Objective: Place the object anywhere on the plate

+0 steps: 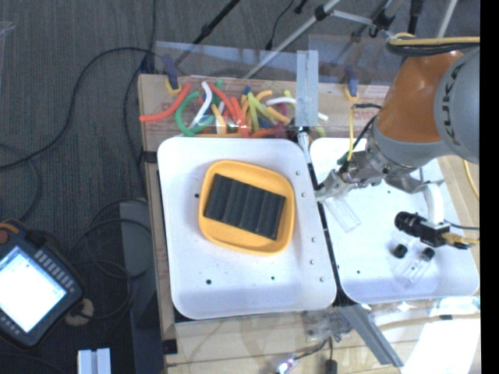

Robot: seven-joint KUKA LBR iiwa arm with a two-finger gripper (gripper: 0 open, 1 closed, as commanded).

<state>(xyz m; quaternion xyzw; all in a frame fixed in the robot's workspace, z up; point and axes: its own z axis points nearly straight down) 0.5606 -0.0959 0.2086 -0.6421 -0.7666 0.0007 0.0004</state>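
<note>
Black ribbed block (244, 206) laid flat on the yellow plate (205, 226)
The gripper (337, 184) is seen just right of the plate, above the next bin (366, 275); its opening cannot be told

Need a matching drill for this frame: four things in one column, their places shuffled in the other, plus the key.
Things
1. yellow plate
2. black ribbed block
3. coloured tubes
4. handheld screen unit

Places
A. beyond the far rim of the left bin
B. on the floor, view's lower left
C. in the left bin
D. on the yellow plate

Pairs: 1-C, 2-D, 3-A, 4-B
</note>
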